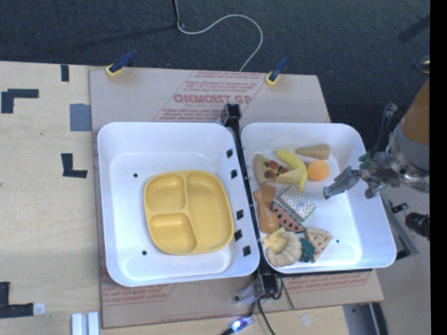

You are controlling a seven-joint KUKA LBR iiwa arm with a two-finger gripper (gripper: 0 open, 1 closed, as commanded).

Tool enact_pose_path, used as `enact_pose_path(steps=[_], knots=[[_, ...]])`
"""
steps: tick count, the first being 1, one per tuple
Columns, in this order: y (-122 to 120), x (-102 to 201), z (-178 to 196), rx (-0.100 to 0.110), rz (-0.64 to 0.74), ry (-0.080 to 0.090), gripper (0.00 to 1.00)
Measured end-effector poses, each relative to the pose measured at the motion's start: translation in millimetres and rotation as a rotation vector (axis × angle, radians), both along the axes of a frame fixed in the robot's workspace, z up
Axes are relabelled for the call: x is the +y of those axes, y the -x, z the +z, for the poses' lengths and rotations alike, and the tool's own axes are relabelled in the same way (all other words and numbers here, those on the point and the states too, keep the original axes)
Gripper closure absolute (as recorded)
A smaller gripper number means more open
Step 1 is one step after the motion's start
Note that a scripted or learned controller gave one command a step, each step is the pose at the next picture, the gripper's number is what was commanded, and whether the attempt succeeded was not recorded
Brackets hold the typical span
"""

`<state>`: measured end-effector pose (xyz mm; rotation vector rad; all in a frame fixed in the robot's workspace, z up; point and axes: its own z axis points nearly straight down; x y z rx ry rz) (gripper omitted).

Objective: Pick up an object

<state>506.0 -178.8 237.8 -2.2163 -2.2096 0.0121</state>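
The hand [340,184], fingers spread wide and empty, hovers at three o'clock of the orange ball [318,170]: light, smooth, prone to roll; grip across its middle

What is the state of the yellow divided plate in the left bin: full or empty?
Empty. The yellow plate lies flat in the left bin, its three compartments bare.

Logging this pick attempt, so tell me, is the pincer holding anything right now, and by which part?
Nothing is held. The pincer hangs over bare floor of the right bin, with no item between its fingers; the toy food lies apart, nearer the bin's middle.
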Motion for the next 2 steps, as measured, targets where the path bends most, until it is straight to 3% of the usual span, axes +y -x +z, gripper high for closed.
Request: enact_pose_path(steps=[1,2], knots=[[-3,0,6,-0.012,0.004,0.003,0.0],[-8,-2,-55,-0.009,0.004,0.003,0.0]])
